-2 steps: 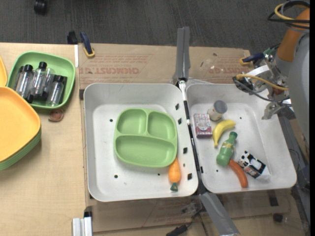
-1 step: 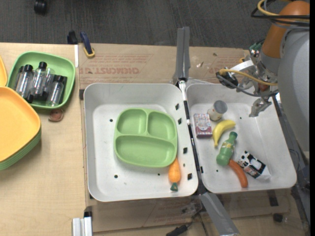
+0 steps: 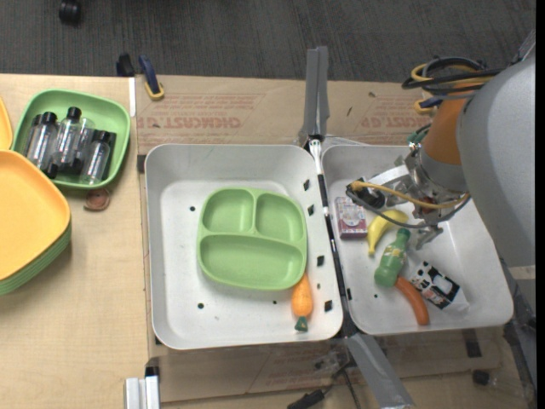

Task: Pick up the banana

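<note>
A green divided plate point(image 3: 253, 239) and carrot point(image 3: 301, 297) lie well left of the pincer point(image 3: 423, 228); the banana point(image 3: 383, 226) lies just left of it, above a green bottle point(image 3: 391, 261); its grip cannot be told.

You look down from one fixed camera set above the tabletop point(image 3: 213, 109), tilted so the far edge and a strip of dark carpet floor point(image 3: 255, 15) lie along the top of your view. The near edge of the tabletop runs out at the bottom. You stand far enough back to take in both white bins whole: the left bin point(image 3: 170, 228) sits at the middle of your view, the right bin point(image 3: 477, 254) toward the right side. The arm point(image 3: 502, 143) enters from your right and looms large there, being nearer the lens. The tabletop's left part, with its stacked trays point(image 3: 34, 220), is cut by your left edge.
</note>
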Controlling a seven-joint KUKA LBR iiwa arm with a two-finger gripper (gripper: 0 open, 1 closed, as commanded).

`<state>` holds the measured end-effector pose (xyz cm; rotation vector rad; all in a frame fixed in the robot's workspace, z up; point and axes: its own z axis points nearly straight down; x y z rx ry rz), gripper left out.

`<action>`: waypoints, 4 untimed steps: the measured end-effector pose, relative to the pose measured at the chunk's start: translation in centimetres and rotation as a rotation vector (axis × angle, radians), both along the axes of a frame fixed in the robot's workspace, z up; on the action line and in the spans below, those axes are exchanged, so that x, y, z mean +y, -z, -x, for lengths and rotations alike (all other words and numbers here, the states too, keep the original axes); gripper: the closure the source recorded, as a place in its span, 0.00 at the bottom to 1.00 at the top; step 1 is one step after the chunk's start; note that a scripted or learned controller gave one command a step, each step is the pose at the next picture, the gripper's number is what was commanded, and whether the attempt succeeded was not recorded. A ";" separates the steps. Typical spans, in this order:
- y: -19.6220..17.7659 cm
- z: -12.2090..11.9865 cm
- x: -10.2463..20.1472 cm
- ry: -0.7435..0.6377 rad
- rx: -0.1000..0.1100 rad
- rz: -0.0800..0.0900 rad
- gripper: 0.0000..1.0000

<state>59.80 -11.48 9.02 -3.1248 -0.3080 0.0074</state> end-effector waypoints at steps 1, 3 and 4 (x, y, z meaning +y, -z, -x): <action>-0.8 0.1 -0.3 0.006 0.003 -0.001 1.00; -20.5 4.0 -10.0 -0.105 0.000 0.001 1.00; -13.1 5.2 -10.7 -0.005 0.001 0.000 1.00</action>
